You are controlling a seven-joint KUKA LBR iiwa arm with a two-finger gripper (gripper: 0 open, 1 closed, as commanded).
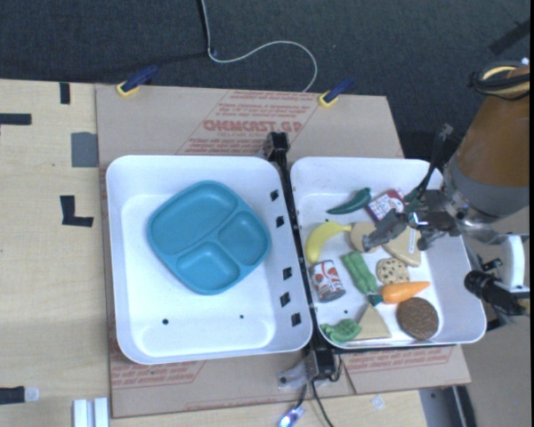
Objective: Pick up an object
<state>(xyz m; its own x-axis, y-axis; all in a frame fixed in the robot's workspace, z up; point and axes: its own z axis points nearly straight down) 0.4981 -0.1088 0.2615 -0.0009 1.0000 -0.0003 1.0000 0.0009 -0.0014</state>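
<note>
The right bin (445,172) holds several toy foods: a green pepper (349,203), a red and white packet (384,205), a yellow banana (324,237), a small can (327,280), a green pod (358,271), a chip cookie (392,269), an orange carrot (404,291) and a brown round patty (418,318). My gripper (402,232) hangs over the middle of this pile, just above a tan slice (404,254), coming in from the right. It is open, and I see nothing between its fingers.
The left bin (129,327) holds a blue divided plate (209,236). A dark divider with clips (289,238) runs between the bins. A pale wedge (372,324) and a green leafy piece (341,331) lie at the right bin's front edge. The arm's body (498,158) stands over the right rim.
</note>
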